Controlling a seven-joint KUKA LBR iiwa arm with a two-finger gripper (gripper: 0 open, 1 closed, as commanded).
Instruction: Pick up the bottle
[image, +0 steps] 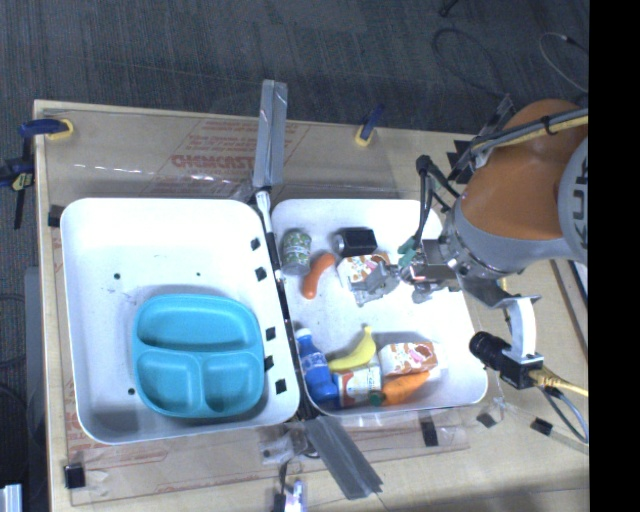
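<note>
Bottle (313, 369): blue plastic, small, lying on its side in the right bin (440, 215), against that bin's left wall near the front corner, cap end pointing up-left. Pale label band around the neck end, darker blue body toward the front. Banana (356, 351) touches it on the right; a packet with red print (362, 383) sits just right of the bottle's lower end, orange item (408, 386) and a white-and-red pouch (408, 356) further right. Claw (392, 277) sits over the middle of the right bin, up and to the right of the bottle, well apart from it, with the banana between them. Claw is down against a crumpled silver and red wrapper (365, 275); can't tell from this angle whether it is spread or pressed together, or whether it grips the wrapper. Behind it: black box (355, 241), green-grey can (296, 250), orange sausage-shaped item (319, 273). Left bin (100, 230) holds a blue divided tray (201, 354). Both bins sit on the surface (130, 135), arm (520, 190) coming in from the right.
</note>
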